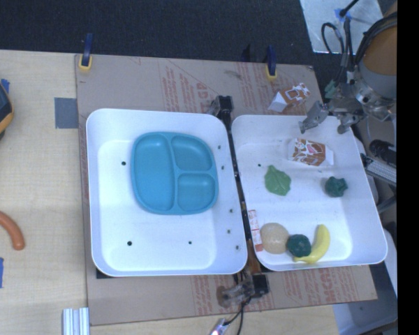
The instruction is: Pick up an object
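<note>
1. We see the gripper (328, 119) above the far right corner of the right bin (377, 215); its two fingers stand apart and nothing sits between them.
2. We judge the step as approach: no object is lifted and all lie on the bin floor.
3. Candidate objects: a snack packet (309, 151) just below the gripper, a light green piece (277, 181) near the middle, and a dark green piece (335, 185) toward the right wall.
4. Along the near wall lie a pale round item (273, 236), a dark green ball (299, 244) and a banana (319, 243), the three touching or nearly so.
5. We think the next move calls for a descent onto a well-separated object; the packet is nearest, but it lies flat and may be hard to pinch.
6. The light green piece has open floor all round, so fingers have room there.
7. The near-wall cluster is crowded and tight to the rim; a grasp there risks bumping neighbours.
8. The left bin (105, 187) holds a blue divided tray (174, 172).
</note>
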Controlling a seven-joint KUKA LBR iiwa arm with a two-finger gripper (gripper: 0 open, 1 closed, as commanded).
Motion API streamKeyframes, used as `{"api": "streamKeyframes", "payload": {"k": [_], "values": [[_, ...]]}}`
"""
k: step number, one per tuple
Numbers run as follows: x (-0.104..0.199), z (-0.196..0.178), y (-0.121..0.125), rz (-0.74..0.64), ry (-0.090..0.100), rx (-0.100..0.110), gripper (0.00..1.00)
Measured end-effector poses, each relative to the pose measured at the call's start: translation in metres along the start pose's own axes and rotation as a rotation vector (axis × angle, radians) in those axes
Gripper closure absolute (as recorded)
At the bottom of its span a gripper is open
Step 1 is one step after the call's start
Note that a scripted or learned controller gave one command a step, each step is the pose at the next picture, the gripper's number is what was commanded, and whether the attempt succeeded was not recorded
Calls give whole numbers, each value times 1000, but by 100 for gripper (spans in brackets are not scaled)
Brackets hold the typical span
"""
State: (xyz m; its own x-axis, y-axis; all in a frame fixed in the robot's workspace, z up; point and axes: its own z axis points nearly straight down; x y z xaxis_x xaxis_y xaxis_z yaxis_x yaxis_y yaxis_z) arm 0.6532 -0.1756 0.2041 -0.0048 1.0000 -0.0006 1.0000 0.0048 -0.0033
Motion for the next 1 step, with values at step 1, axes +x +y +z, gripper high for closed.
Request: {"api": "streamKeyframes", "payload": {"k": [1], "values": [[40,97,-43,0,0,2,0]]}}
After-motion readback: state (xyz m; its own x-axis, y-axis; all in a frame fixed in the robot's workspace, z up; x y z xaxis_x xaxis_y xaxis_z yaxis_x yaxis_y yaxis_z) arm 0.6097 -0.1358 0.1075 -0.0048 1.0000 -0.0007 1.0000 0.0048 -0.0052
